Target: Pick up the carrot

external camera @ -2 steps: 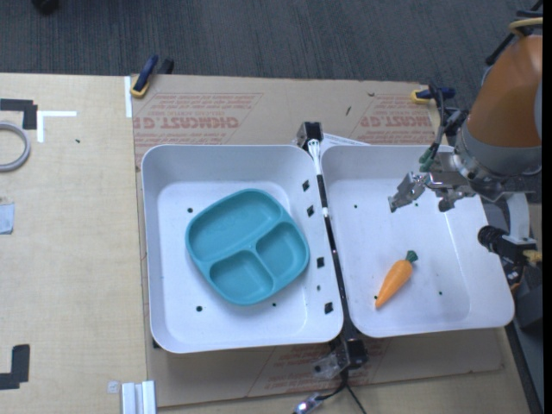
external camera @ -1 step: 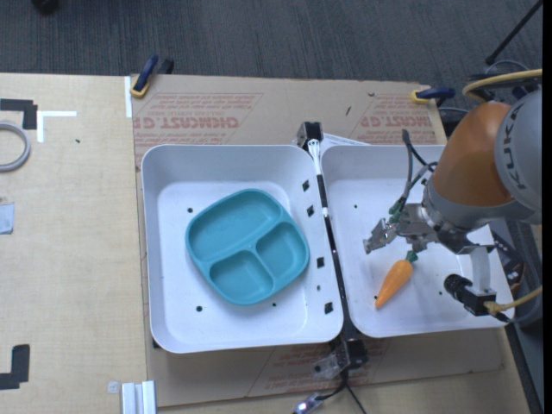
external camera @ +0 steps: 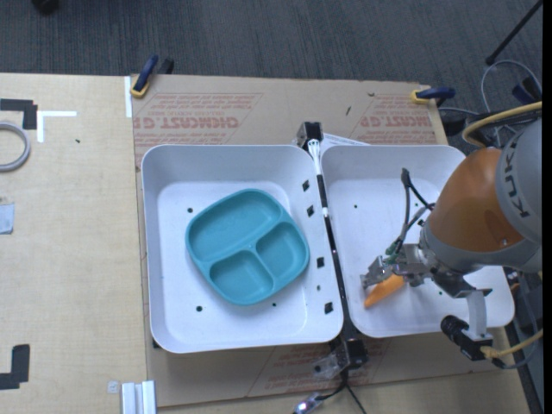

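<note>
An orange carrot (external camera: 382,290) lies on the floor of the right bin (external camera: 362,188), near its front left corner. My gripper (external camera: 385,272) hangs low right over it, its metal fingers touching or nearly touching the carrot's upper side. The carrot's left end sticks out below the fingers and rests on the bin floor. The arm's orange band (external camera: 470,205) and grey wrist cover the right half of that bin.
A teal divided plate (external camera: 247,246) lies in the middle of the left bin (external camera: 164,188). The two bins meet at a clipped wall (external camera: 323,231) just left of the carrot. Cables run along the arm and at the bench's front edge.
</note>
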Tool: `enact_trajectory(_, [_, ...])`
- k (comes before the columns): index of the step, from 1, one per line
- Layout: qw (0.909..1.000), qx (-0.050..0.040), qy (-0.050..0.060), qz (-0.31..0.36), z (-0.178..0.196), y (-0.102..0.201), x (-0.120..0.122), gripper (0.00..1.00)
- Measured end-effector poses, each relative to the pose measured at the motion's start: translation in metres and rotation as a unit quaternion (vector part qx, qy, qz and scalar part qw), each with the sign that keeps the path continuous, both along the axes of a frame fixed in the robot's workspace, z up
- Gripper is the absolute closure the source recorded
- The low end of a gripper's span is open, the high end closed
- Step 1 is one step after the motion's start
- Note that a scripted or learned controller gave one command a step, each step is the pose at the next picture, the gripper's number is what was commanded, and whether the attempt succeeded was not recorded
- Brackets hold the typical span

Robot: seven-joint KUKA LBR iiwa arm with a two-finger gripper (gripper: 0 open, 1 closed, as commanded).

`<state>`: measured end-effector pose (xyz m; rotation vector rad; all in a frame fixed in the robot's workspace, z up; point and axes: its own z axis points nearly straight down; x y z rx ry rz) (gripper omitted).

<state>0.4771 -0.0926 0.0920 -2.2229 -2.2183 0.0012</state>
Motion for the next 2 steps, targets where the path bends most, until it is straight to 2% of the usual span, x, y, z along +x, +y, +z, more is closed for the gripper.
enact_trajectory(1, [1.0, 0.0002, 0.0, -0.001, 0.01, 0.0, 0.001, 1.0])
enact_trajectory(2, [1.0, -0.0005, -0.001, 0.001, 0.1, 0.055, 0.001, 1.0])
